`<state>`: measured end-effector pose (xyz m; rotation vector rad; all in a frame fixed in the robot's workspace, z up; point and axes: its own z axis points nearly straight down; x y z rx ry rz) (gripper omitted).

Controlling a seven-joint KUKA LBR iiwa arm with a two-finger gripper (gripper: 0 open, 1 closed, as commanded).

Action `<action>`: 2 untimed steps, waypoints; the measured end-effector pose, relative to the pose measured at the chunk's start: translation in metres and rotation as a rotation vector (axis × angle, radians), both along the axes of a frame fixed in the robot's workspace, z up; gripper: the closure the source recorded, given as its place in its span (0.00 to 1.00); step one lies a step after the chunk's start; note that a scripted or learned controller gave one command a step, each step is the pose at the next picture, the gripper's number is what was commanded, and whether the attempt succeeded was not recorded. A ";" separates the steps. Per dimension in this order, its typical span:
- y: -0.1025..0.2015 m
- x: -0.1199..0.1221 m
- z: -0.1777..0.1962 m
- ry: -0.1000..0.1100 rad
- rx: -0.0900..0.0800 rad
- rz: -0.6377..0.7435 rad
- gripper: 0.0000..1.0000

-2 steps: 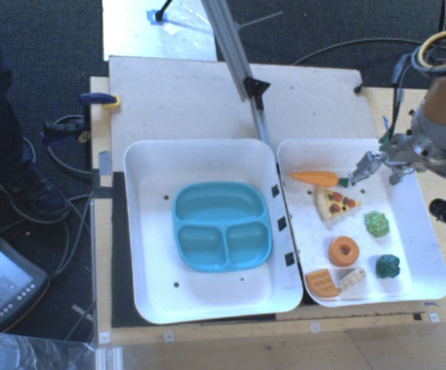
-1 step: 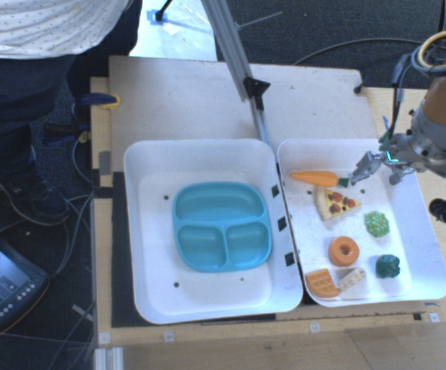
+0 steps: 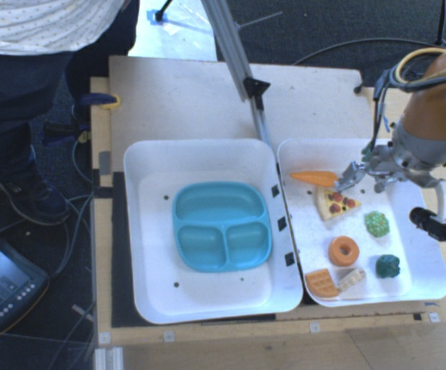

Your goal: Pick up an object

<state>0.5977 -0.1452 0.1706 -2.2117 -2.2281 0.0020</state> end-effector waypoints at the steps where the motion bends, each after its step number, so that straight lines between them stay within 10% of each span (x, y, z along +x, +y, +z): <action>1: 0.000 0.005 -0.061 0.001 0.000 -0.004 0.00; 2: 0.000 0.008 -0.076 -0.006 0.001 -0.005 0.00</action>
